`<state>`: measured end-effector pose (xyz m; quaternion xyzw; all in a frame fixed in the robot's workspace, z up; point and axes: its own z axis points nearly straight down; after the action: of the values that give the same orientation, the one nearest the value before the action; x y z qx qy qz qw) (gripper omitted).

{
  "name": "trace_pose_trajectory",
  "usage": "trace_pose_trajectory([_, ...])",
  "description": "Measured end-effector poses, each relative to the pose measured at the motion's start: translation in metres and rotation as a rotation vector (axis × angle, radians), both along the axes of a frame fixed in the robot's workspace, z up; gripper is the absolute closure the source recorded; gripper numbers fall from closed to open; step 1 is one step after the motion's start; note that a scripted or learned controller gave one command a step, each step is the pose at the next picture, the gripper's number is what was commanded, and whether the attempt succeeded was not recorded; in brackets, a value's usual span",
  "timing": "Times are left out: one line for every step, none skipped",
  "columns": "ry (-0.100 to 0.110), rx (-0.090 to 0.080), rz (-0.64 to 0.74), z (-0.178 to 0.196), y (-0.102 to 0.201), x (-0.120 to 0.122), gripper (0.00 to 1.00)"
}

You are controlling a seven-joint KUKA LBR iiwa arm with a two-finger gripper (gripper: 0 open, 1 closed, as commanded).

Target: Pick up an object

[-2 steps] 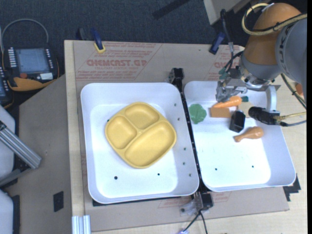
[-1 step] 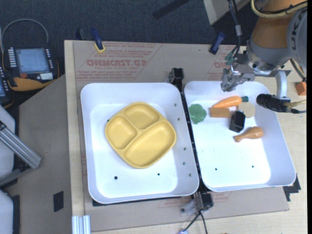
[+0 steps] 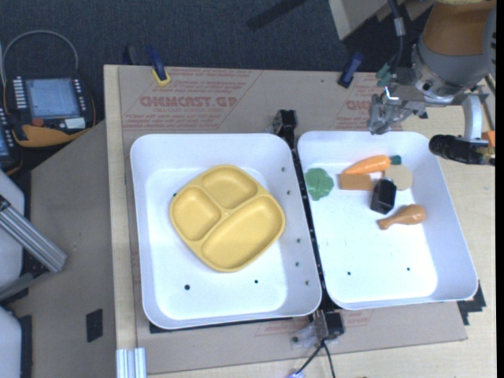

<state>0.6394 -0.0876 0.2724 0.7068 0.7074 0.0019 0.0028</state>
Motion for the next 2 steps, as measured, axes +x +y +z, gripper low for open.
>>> trace_pose_trajectory([0.01,0.003,0.003,-0.005,0.045,-0.014,1.0])
trace_pose_trajectory([0.01,0.003,0.003,-0.005,0.092,-0.042,1.0])
